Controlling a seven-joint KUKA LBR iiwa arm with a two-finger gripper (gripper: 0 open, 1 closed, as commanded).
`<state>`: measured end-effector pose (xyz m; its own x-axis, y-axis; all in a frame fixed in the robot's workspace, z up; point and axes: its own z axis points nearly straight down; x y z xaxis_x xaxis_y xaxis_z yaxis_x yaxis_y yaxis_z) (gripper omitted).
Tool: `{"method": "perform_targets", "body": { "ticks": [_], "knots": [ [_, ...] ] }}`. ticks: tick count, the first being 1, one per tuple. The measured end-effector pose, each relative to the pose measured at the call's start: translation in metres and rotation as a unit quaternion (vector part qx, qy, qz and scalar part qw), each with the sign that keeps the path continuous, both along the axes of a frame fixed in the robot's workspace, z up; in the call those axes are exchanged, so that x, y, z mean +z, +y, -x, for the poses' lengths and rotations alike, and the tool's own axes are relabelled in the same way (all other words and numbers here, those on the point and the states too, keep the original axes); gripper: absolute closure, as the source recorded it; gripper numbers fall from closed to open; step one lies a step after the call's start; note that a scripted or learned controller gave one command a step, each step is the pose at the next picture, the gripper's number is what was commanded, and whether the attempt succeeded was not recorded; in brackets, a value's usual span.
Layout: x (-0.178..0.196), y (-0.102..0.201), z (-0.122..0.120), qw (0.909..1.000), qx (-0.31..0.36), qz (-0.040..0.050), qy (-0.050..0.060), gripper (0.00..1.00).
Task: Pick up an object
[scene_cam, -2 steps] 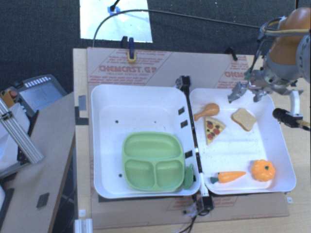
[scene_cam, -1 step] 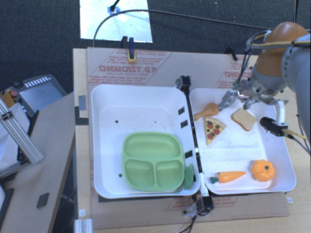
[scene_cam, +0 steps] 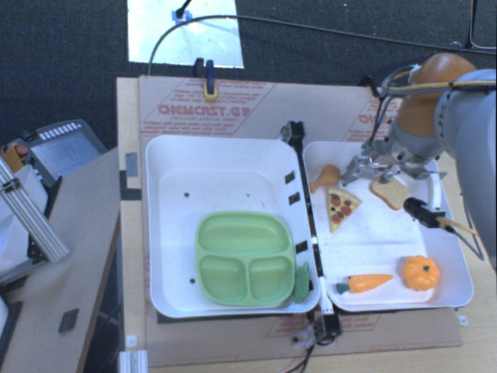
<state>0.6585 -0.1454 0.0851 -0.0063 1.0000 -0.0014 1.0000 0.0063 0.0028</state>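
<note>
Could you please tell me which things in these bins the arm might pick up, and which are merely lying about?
Candidates, right bin:
pizza slice
toast slice
chicken drumstick
carrot
small pumpkin
The gripper hovers near the toast.

Lying about:
green divided plate, left bin
clamp on the cardboard

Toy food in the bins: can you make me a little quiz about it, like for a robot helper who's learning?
1. True or false: the green divided plate lies in the same bin as the pizza slice.
2. Which toy lies nearest the gripper? A) pumpkin B) toast slice C) carrot
3. Fill in: the carrot lies along the right bin's ____ edge, beside the pumpkin.

Key:
1. False; the plate is in the left bin, the pizza in the right one.
2. B
3. near
</note>
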Motion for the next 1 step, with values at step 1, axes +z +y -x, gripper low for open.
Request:
{"method": "perform_targets", "body": {
  "ticks": [1],
  "knots": [
    [0.0151, -0.0012, -0.0026, 1.0, 0.001, 0.0018, -0.004, 1.0]
  ]
}}
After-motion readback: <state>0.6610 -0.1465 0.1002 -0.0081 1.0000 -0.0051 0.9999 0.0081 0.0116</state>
